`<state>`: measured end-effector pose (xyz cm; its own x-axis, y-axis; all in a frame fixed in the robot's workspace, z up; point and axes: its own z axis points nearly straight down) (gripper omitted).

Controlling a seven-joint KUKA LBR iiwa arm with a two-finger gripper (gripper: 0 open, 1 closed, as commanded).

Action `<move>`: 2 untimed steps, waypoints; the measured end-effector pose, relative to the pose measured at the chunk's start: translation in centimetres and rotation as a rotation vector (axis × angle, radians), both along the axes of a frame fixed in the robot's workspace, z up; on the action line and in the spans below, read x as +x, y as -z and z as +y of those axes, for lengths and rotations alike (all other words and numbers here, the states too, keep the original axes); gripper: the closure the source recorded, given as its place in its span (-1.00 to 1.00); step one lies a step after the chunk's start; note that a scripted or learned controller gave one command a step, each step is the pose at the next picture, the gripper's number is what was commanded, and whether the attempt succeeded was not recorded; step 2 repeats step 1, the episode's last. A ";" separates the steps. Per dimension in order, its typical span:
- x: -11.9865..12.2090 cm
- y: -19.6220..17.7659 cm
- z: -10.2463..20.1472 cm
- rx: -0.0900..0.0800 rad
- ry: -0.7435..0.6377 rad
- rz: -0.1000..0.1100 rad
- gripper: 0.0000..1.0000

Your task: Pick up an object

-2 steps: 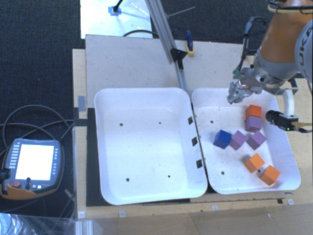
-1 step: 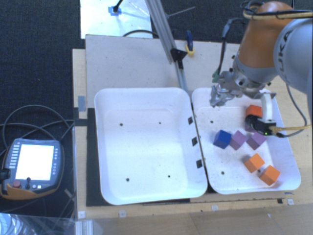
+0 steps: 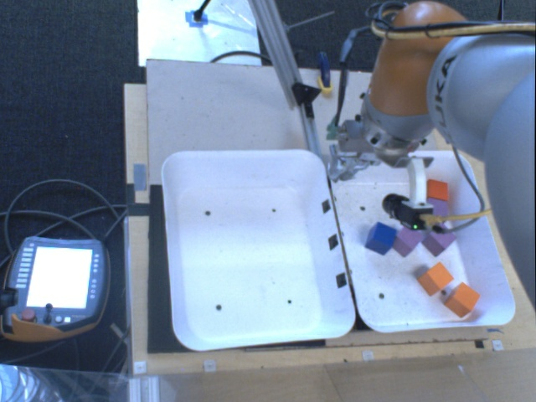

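Bench seen from above. Far left, off the bench, a grey handheld control pendant with a white screen (image 3: 54, 283) rests clear of the work area. The left shallow white plastic bin (image 3: 180, 224) adjoins the right shallow white plastic bin (image 3: 377, 310), where every candidate object lies loose and open to a grasp from above. The two-finger gripper (image 3: 343, 166) hangs over the right bin's upper left corner, just beside the shared rim, with nothing seen in its grasp; whether it is spread or pressed together cannot be told. Nearest it lies a small blue cube (image 3: 380, 238), just beside two purple blocks (image 3: 408, 242). An orange-red block (image 3: 437, 191) sits beyond them, and two orange blocks (image 3: 434, 278) lie near the lower right rim.
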<state>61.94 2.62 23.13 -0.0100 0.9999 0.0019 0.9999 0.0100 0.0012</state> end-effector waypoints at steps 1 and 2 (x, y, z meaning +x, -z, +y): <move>0.8 0.7 5.5 0.001 0.000 -0.001 1.00; 0.8 0.7 5.5 0.001 0.000 -0.001 1.00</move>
